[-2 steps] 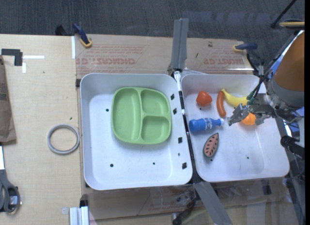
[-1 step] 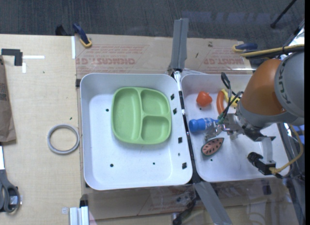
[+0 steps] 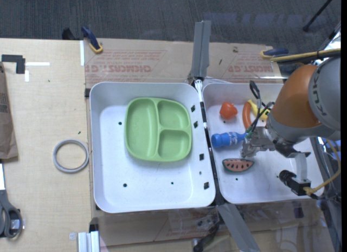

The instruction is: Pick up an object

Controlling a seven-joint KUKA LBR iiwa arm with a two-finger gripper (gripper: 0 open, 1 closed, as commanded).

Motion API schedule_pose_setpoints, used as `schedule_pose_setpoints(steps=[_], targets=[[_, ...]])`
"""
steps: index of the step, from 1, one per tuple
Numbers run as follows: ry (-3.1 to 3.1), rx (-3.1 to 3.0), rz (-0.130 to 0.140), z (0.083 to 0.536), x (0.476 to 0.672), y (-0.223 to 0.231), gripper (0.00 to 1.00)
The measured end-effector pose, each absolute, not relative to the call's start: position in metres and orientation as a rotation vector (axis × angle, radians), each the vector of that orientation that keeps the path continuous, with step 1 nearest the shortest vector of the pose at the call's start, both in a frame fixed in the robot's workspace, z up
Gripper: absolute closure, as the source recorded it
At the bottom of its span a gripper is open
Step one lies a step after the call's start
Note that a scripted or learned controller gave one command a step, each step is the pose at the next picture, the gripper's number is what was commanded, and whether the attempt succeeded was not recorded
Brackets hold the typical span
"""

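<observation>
Watermelon slice [image 3: 238, 165]: red flesh, dark seeds, green rind, lying flat in right bin [image 3: 260, 188].

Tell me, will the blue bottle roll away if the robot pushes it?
Probably, a little. The blue bottle lies on its side in the right bin, and its round body would likely roll on the smooth white floor. It looks like light plastic, so a nudge may move it easily. The watermelon slice close by might stop it.

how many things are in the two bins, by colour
green: 1, the divided plate in the left bin
orange-red: 1, the pepper
blue: 1, the bottle
yellow: 1, the banana, partly hidden
red and green: 1, the watermelon slice
total: 5
</observation>
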State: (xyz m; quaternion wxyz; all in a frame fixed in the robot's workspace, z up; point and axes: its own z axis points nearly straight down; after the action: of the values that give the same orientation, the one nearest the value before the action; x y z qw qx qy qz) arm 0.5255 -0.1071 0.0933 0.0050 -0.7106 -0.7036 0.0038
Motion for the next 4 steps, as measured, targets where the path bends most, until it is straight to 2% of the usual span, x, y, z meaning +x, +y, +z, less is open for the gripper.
schedule_pose_setpoints(steps=[1,2,3,4], targets=[[-2.204,-2.225,0.012,0.093,0.526,-0.107,0.00],[-2.211,-2.223,0.006,0.088,0.476,-0.124,0.00],[-2.217,-2.221,0.006,0.088,0.544,-0.146,0.00],[-2.221,-2.217,0.006,0.088,0.603,-0.142,0.00]])
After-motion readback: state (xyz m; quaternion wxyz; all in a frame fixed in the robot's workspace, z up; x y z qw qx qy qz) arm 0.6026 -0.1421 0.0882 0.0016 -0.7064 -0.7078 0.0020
